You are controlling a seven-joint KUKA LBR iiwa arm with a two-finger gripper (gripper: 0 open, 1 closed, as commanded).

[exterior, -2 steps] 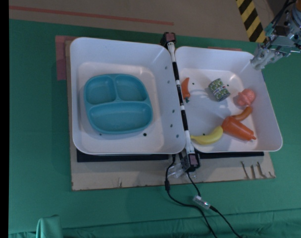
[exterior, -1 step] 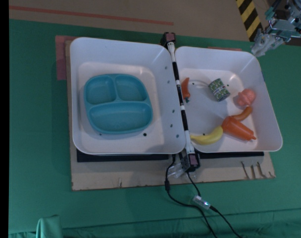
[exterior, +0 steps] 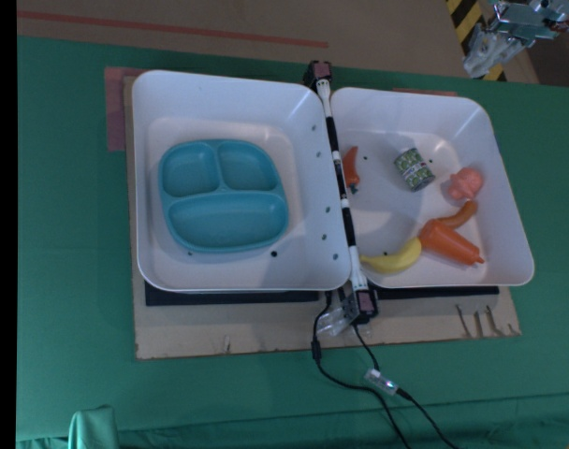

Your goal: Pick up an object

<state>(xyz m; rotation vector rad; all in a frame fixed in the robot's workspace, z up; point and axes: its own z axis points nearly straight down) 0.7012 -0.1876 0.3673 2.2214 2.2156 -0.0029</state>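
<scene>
Gripper (exterior: 483,52) is hovering up at one o'clock — its state I cannot tell — well apart from the banana (exterior: 394,257) lying in the right bin (exterior: 505,204).

Two white bins (exterior: 144,157), one teal plate (exterior: 225,197), one banana (exterior: 395,258), two carrots (exterior: 450,242), one can (exterior: 414,169).

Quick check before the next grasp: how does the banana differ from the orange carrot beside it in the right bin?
The banana is yellow, the carrot orange. The banana is a smooth even curve; the carrot is a fat cone with a thin bent stem rising from it. The banana lies nearer the divider, the carrot nearer the outer wall. Both rest flat at the near end of the right bin, their ends close together.
</scene>
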